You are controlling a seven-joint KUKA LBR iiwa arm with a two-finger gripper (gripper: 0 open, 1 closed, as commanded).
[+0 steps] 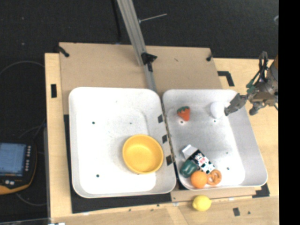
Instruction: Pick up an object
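Observation:
My gripper (244, 106) hangs over the upper right rim of the right bin (243, 139), its two dark fingers spread apart and open with nothing between them. Just left of its left finger (233, 105) lies a small white round object (216, 109). A red strawberry (183, 113) sits further left near the bin's top left corner. Crowded in the bin's front left corner are an orange (198, 179), a green object (189, 168), a small printed box (201, 160) and an orange ring-shaped piece (214, 176).
A yellow bowl (143, 153) rests in the left bin (93, 125), toward its front right. A lemon (201, 203) lies on the bench just outside the right bin's front edge. A grey metal pole (136, 36) slants up from between the bins.

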